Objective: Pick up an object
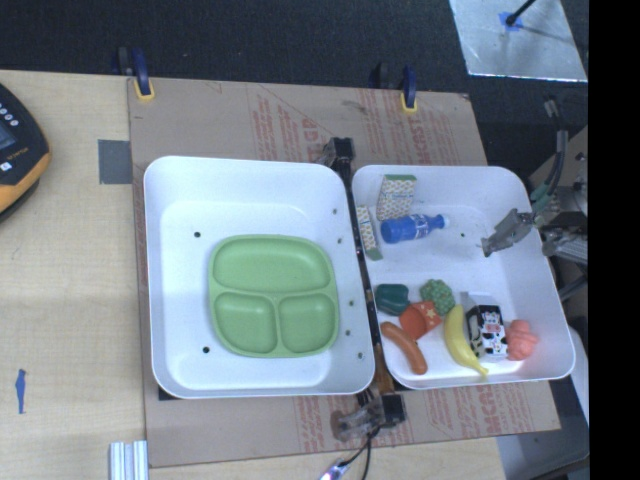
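The right bin (500,190) holds a blue bottle (411,228), a green-and-white packet (395,196), a dark green pepper (390,295), a broccoli piece (437,294), a red-orange vegetable (419,319), a sausage (403,348), a banana (461,341), a black-and-white cow toy (487,331) and a pink-orange fruit (521,339). My gripper (502,236) hangs at the bin's right side, above its bare floor and right of the blue bottle. Nothing shows between its fingers.
The left bin (170,268) holds a green divided plate (272,294). A yellow-and-black device (15,158) lies at the bench's left edge. Clamps (408,88) sit at the cardboard's far edge.
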